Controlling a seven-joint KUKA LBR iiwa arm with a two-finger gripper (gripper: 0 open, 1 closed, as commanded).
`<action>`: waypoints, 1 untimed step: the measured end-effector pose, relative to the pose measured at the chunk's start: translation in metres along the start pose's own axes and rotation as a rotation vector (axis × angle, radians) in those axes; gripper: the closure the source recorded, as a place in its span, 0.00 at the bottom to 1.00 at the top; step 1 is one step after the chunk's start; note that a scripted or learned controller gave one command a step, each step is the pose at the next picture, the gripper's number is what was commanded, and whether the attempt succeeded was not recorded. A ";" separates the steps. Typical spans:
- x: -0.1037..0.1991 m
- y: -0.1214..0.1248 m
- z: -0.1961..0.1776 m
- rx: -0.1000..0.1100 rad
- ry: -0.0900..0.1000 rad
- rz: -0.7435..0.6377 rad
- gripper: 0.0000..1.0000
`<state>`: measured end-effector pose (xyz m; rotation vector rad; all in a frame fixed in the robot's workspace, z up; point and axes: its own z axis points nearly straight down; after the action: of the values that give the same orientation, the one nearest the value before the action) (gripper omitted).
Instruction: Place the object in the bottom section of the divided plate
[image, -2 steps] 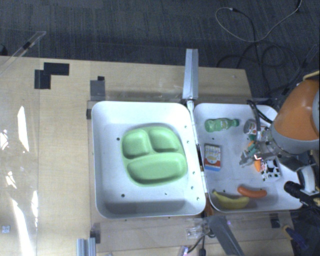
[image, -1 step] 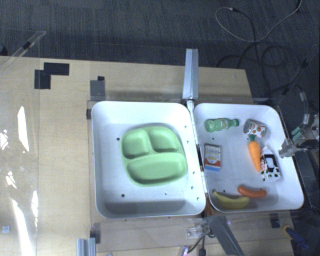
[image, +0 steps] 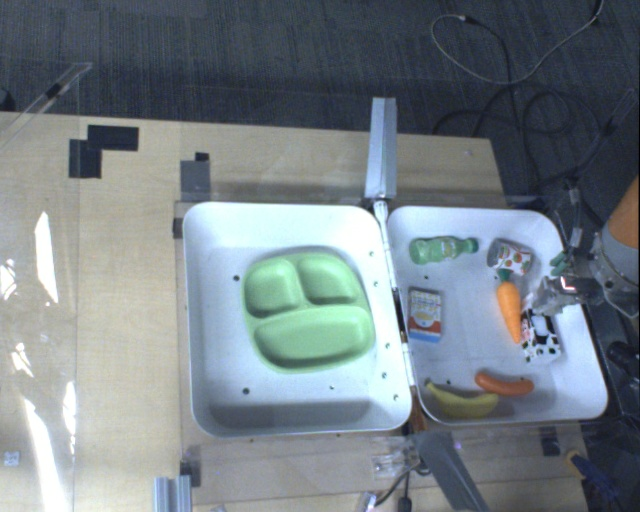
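Two white bins sit side by side on a light wood bench, with dark carpet and loose cables behind. The gripper (image: 553, 298) hangs over the right bin (image: 470, 385), near its right side, and I cannot tell if its jaws are apart or together. No thing shows between them. Just beside the jaws, toward the middle of the bench, lies an orange carrot (image: 510, 310). Right under them is a small black and white cow-patterned carton (image: 541, 335). Farther off are a green bottle (image: 443, 249), a small box (image: 425, 314), a banana (image: 462, 401) and a sausage (image: 504, 383). The green divided plate (image: 308, 309) waits well apart from the jaws, in the left bin (image: 215, 390); its big bottom section holds nothing yet. I think the picking comes first: go straight down over one thing, close across its thin side, then lift high over the wall between the bins. The box has a picture and writing, but it is too small to read.
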<state>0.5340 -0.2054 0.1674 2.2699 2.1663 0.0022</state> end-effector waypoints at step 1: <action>0.041 -0.009 -0.036 -0.002 0.000 -0.017 1.00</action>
<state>0.5263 -0.1635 0.2031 2.2508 2.1839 0.0048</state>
